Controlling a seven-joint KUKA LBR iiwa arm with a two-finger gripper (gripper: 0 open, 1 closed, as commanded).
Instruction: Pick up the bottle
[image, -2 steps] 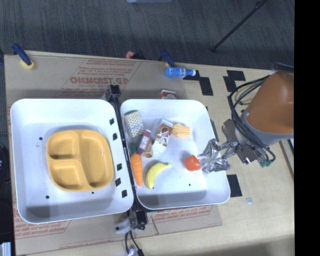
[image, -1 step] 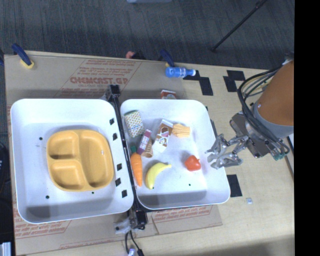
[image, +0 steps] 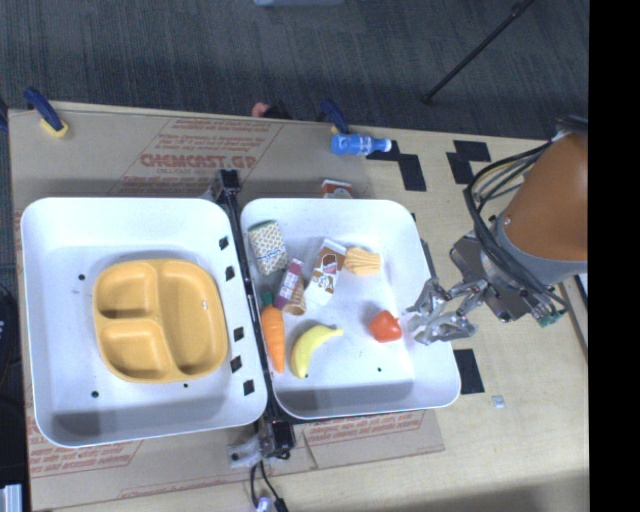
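The bottle (image: 291, 286) is small, with a purple label and a pale cap. It lies tilted in the right bin (image: 400, 392), near the bin's left wall and just above the carrot (image: 272, 340). My gripper (image: 430, 316) hovers over the bin's right rim, far to the right of the bottle. Its metal fingers (image: 428, 298) are spread open with nothing between them. A red tomato (image: 385, 326) sits just left of the fingertips.
Also in the right bin are a patterned can (image: 266, 246), a small carton (image: 327, 270), a yellow shell-shaped item (image: 363, 262) and a banana (image: 310, 346). The left bin (image: 50, 250) holds a yellow divided plate (image: 160, 318). A blue clamp (image: 355, 145) lies on the bench behind.
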